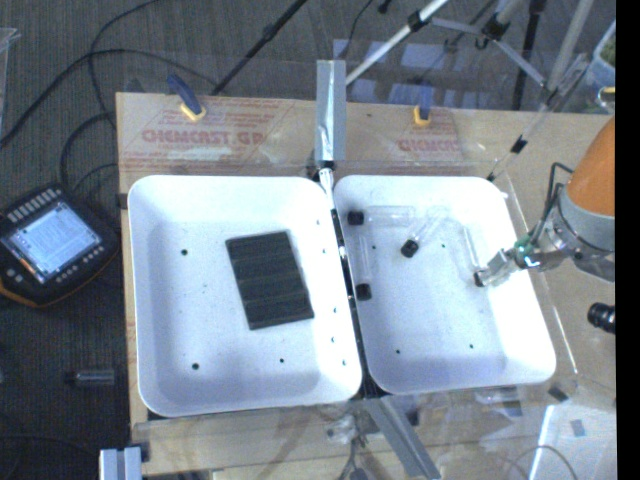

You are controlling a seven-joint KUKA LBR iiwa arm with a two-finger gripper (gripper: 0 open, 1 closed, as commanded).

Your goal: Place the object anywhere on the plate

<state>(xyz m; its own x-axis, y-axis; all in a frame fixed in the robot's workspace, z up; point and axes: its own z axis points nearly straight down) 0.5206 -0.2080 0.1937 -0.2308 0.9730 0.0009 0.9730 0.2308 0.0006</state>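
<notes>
A: Where does the plate sit?

B: The dark ribbed plate (268,279) lies flat in the left bin (160,368), centre-left of the frame, tilted a little off square.

A: And the object?

B: A clear plastic object with small black ends (415,238) lies in the right bin (450,358), toward its upper middle, well apart from the plate. Its outline is hard to make out against the white.

A: The arm?

B: The arm (600,183) enters at the right edge of the frame. The claw (495,271) hangs over the right bin's right side. Whether it stands wide or narrow cannot be told, and nothing is seen in it.
</notes>
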